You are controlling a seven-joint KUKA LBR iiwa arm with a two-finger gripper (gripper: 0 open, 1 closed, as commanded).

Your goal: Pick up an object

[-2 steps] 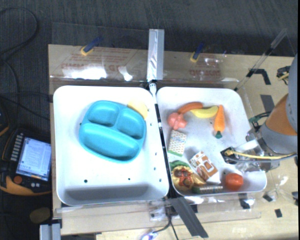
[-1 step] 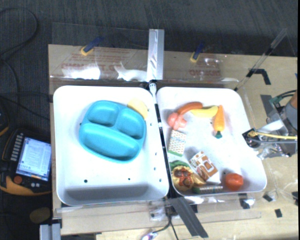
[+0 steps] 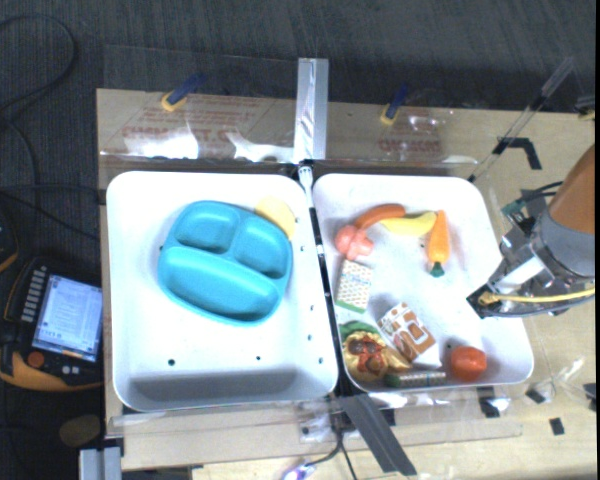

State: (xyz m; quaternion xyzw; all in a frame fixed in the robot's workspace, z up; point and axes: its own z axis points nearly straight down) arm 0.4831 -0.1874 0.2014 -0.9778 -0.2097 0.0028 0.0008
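Table point(image 3: 210, 128): 2 bins noted. Tomato point(image 3: 467, 361) lies in right bin point(image 3: 485, 203), front corner; judged light, smooth, best taken across its middle. Gripper point(image 3: 485, 301) at right rim; finger state undeterminable.

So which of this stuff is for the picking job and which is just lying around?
For the job: gripper, banana, carrot, tomato, patterned box, blue tray.
Lying about: handheld screen, cables, clamps.

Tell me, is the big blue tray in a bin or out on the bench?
In. The blue tray lies inside the left bin, with white rim all round it.
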